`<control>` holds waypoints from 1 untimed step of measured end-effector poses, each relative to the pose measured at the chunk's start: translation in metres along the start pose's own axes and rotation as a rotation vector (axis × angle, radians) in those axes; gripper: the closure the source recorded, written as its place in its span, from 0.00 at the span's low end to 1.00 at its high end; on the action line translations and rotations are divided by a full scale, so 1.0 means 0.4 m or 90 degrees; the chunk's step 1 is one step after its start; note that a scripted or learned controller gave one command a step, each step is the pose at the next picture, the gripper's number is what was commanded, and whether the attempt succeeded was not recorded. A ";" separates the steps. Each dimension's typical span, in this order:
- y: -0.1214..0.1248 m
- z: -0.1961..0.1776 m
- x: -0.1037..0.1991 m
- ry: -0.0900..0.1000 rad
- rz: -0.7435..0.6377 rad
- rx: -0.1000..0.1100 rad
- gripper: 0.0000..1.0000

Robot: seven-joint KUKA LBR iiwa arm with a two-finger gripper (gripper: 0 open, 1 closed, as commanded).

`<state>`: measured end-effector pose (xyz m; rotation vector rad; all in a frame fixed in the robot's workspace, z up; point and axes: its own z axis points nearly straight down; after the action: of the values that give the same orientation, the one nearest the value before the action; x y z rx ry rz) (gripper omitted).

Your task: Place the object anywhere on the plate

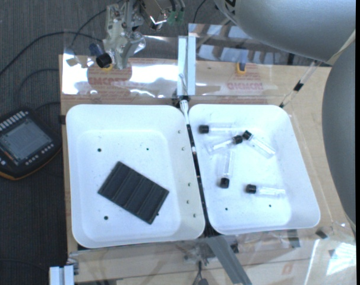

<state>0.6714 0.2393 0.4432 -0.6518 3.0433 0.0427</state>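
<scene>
The claw (pixel 122 57) is hanging above the far edge of the desk (pixel 257 79), beyond the far left corner of the left bin (pixel 79 159), over the shiny strip there; whether it is spread or pressed together cannot be told, and nothing is showing in its grip. The grey arm (pixel 287 10) is crossing the upper right of the view. A dark ribbed rectangular plate (pixel 133 192) is lying flat and turned at a slant on the floor of the left bin, toward its near edge. In the right bin (pixel 299 159), five clear vials with black caps (pixel 239 156) are lying on their sides, scattered over the far and middle part of its floor, none of them touching the plate. A handheld control pendant (pixel 19 144) is sitting on the dark floor off the desk's left edge.
</scene>
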 end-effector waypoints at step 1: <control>0.001 -0.026 -0.003 -0.004 0.000 -0.003 1.00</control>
<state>0.6721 0.2400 0.4536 -0.6497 3.0382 0.0506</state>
